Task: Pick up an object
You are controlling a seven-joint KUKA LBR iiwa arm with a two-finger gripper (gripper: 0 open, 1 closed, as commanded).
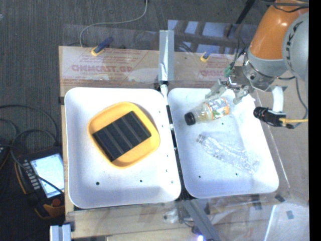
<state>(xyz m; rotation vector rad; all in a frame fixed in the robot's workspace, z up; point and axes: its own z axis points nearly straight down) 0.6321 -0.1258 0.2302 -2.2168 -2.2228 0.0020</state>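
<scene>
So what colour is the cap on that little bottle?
Black. The bottle cap shows in the camera view, in the right bin.

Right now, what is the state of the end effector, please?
End effector: fingers spread open above the small bottle in the right bin; nothing is held.

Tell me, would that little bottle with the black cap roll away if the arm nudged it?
Probably. The bottle lies on its side on the smooth floor of the right bin, so its round body could roll. It looks like thin clear plastic, so likely light and a bit slippery to pinch. The bin's raised wall should stop it.
</scene>
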